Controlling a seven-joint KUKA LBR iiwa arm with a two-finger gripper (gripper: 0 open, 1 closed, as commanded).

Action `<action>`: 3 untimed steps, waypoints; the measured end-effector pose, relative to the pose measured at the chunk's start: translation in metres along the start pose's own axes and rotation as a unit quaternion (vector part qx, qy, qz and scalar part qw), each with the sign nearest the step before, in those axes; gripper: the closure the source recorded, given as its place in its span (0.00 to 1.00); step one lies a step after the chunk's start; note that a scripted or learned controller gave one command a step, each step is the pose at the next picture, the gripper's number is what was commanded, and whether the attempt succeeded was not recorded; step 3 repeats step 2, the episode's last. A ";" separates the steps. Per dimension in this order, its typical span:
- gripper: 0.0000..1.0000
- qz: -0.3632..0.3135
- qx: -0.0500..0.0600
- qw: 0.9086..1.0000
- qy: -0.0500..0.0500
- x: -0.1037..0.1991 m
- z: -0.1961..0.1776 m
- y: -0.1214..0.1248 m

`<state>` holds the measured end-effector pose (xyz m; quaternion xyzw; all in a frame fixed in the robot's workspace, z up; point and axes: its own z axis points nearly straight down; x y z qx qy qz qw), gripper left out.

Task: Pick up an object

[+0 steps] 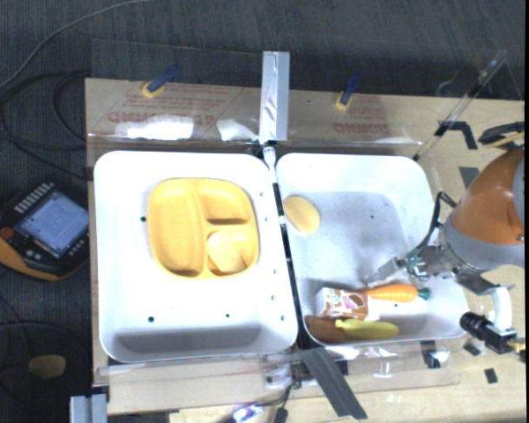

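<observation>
My claw (404,270) sits low in the right bin (353,179), toward the lower right of the frame, reaching in from the right edge. Its state: I cannot tell whether it is open or closed, and nothing is visibly held.

Just below the claw lies an orange carrot-shaped object (392,293), lengthwise left to right; whether the claw touches it cannot be determined. To the carrot's left, touching or nearly so, is a small printed carton (342,303). Below both, along the bin's lower wall, lies a yellow banana (368,329) on a dark brown item (319,327). These four crowd the bin's lower part.

A pale yellow round piece (301,214) rests at the bin's upper left, against the divider, well apart from the claw.

The left bin (123,315) holds a yellow compartment tray (200,226).

Off the bench, at the frame's left edge, lies an orange-and-black handheld pendant (37,229).
</observation>
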<state>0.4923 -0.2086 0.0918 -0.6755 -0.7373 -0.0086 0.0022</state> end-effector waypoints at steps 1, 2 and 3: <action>0.00 0.011 0.006 1.000 -0.007 0.014 -0.045 -0.005; 0.00 -0.016 -0.005 1.000 -0.011 0.016 -0.002 0.000; 0.00 -0.016 -0.005 1.000 -0.011 0.016 -0.002 0.000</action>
